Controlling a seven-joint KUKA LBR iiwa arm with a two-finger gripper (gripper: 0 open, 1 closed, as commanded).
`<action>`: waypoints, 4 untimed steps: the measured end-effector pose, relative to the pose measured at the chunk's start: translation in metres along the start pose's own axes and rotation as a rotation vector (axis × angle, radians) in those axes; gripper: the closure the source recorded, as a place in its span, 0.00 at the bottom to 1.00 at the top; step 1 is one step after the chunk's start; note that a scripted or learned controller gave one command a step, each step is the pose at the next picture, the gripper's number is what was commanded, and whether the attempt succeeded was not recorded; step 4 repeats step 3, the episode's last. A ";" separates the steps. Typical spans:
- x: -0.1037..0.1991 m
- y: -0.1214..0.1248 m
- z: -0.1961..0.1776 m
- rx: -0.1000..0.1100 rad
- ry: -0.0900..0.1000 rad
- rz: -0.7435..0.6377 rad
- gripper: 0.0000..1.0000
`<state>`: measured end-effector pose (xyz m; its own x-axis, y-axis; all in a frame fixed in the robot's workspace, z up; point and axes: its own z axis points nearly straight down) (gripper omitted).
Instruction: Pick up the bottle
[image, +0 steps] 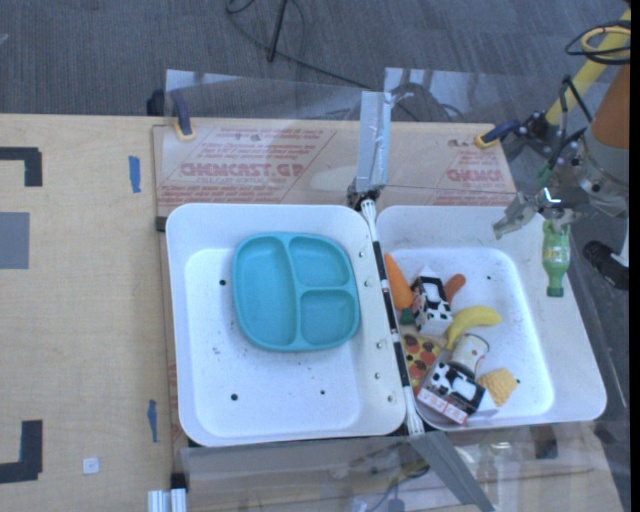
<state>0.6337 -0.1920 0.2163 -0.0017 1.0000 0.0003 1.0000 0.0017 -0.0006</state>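
The gripper (553, 212) clamps the green bottle (554, 258) by its top, hanging upright over the right bin's (575, 375) far right rim. Nearer, that bin holds a banana (471, 320), carrot (398, 283) and other toys. The left bin (195, 330) carries a teal divided plate (296, 290). Far boards read "CHEMCAST GP" (243, 169).

Non-task clutter across both bins

We are seeing a teal divided plate (296, 291) lying in the left bin (200, 380). In the right bin (570, 380), a carrot (398, 282), banana (470, 322), cow toy (433, 300) and pizza slice (421, 352) are crowding together.
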 end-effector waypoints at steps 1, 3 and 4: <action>-0.021 -0.074 0.115 0.005 0.016 -0.028 0.00; 0.043 -0.071 0.022 -0.002 -0.001 -0.038 1.00; 0.043 -0.071 0.022 -0.002 -0.001 -0.038 1.00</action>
